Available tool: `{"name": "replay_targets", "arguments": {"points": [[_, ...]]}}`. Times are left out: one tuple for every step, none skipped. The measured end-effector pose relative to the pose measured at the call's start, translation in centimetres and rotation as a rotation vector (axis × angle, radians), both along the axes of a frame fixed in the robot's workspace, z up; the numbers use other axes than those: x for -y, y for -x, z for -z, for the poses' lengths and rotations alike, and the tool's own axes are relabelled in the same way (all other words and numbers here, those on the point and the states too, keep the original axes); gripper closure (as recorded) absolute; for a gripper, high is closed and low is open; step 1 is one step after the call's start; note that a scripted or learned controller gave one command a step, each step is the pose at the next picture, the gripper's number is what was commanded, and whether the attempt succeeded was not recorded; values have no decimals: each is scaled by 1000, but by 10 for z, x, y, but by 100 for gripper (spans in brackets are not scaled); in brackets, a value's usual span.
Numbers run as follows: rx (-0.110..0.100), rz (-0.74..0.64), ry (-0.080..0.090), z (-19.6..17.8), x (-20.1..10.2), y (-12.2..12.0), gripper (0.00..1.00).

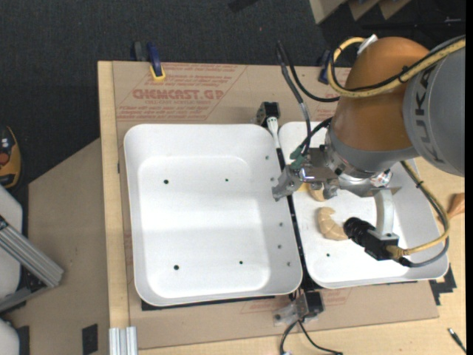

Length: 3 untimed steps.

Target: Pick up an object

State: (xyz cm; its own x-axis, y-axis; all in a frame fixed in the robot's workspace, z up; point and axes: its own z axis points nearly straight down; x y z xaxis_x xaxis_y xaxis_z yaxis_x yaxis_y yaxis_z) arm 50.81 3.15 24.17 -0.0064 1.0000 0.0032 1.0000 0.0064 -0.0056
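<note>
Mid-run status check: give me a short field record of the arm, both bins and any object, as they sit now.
arm: grey, orange band, reaching in from the view's right
gripper: low over the right bin's left side, close to the divide between the bins
right bin: holds a tan curved object
tan curved object: lying on the bin floor, just nearer the camera than the gripper
left bin: white floor with small dark dots
grasp: none confirmed
</note>
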Motion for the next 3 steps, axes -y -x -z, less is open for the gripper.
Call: {"name": "replay_targets", "arguments": {"points": [[16, -2, -1, -89, -56, 9, 0], [20, -2, -2, -196, -118, 0, 0], [9, 3, 3, -200, -114, 0, 100]]}}
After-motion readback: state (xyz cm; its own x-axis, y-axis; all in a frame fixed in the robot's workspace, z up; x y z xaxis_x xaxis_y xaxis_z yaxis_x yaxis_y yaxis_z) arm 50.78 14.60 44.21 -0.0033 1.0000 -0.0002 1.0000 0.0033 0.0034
